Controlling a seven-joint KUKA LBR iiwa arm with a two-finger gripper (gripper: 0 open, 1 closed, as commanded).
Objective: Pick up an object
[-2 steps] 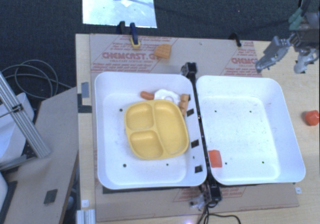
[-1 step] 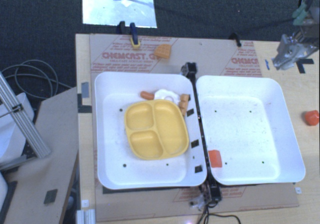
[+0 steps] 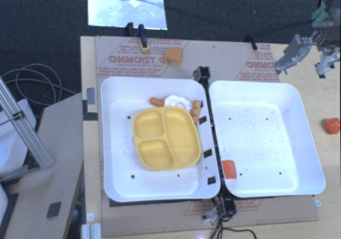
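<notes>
My gripper (image 3: 301, 69) hangs at the upper right, over the bench just beyond the far right corner of the right bin (image 3: 309, 126). Its two fingers stand apart, open, with nothing between them. A yellow divided plate (image 3: 165, 138) lies in the left bin (image 3: 114, 142). Behind the plate sit a small orange sausage (image 3: 157, 102), a white piece (image 3: 178, 103) and a tan piece (image 3: 196, 109). A red-orange block (image 3: 229, 168) rests in the right bin's near left corner.
A tan cracker-like piece (image 3: 173, 54) lies on the bench behind the left bin. An orange object (image 3: 332, 125) sits on the bench right of the right bin. A yellow and blue clamp (image 3: 142, 37) grips the far edge.
</notes>
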